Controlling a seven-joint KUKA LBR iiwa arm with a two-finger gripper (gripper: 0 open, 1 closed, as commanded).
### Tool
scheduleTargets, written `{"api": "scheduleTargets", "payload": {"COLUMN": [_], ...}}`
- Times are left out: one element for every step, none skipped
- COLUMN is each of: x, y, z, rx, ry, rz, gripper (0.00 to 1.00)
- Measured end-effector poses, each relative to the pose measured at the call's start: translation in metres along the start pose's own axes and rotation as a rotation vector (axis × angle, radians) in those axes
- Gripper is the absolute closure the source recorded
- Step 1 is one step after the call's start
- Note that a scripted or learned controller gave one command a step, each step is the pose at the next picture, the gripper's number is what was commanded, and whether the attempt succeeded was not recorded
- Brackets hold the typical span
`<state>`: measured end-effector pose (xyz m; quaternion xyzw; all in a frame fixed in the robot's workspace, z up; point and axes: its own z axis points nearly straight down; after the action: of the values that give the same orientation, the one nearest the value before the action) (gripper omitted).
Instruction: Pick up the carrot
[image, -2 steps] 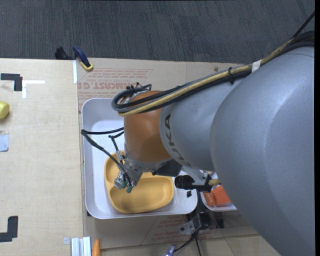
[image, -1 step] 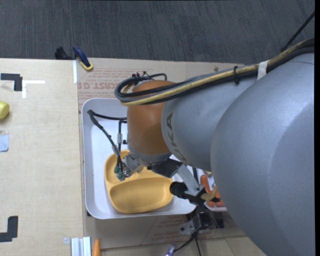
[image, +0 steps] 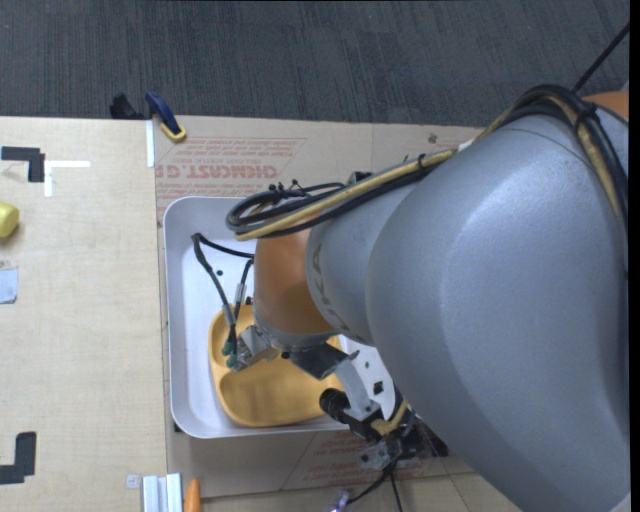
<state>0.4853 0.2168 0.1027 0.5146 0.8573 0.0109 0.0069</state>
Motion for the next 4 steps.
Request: {"api": "scheduleTargets", "payload": {"x": [-0.001,-0.008,-0.023,-0.002], "y": [0.002,0.018,-0.014,-0.009], "z": [-0.037,-0.046,-0.055,-0.060], "rx": [0.026,0.030,0.029,0.027], "ry": [-0.004,-0.008,-0.015,-0.019], "rz": [0.159,0.383,0.893,1.183], "gripper": [1.00,1.00,1.00,1.00]}}
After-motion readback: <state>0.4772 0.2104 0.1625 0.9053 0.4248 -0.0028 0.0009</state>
